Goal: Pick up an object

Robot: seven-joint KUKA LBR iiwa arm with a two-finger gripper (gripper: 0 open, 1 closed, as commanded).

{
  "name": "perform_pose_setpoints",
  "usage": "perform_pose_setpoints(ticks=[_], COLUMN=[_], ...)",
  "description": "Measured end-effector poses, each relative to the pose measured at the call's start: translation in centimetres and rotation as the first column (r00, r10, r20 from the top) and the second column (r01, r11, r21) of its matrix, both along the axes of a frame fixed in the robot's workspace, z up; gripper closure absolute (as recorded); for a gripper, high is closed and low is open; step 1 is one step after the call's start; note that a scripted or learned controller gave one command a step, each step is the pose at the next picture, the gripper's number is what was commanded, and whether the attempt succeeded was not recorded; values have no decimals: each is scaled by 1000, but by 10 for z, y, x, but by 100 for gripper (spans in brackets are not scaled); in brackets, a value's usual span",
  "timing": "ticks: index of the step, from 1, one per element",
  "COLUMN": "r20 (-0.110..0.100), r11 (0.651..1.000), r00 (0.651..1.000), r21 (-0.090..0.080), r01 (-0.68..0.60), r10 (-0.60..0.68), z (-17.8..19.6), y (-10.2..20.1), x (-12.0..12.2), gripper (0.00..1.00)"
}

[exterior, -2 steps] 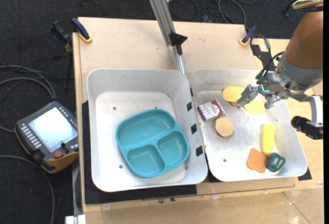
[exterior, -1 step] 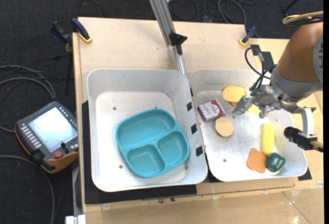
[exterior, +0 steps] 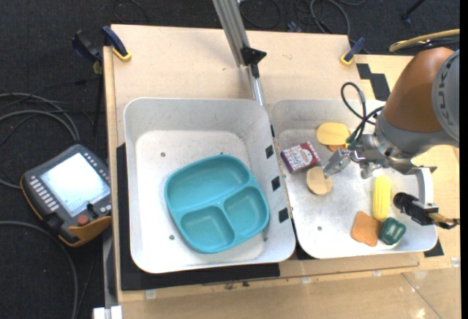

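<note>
You have two white bins and one teal divided tray. Around the gripper sit six small items — a maroon packet, yellow piece, tan disc, corn cob, orange wedge and what looks like a green pepper.

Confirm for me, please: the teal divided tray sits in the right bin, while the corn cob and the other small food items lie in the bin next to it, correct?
Not quite. The camera view shows the teal divided tray in the left bin, not the right one. The rest holds: the corn cob and the other small food items lie in the bin next to it, the right bin.
</note>
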State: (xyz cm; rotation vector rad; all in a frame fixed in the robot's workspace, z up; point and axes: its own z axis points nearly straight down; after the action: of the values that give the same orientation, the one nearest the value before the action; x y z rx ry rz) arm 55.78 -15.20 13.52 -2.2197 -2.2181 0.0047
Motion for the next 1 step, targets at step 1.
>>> perform_pose_setpoints(ticks=[1], r20=[8], r11=[1000], r00=[1000], r21=[1], r01=[0], r10=[0], z=[-38], y=[0], x=[2], gripper=[0])
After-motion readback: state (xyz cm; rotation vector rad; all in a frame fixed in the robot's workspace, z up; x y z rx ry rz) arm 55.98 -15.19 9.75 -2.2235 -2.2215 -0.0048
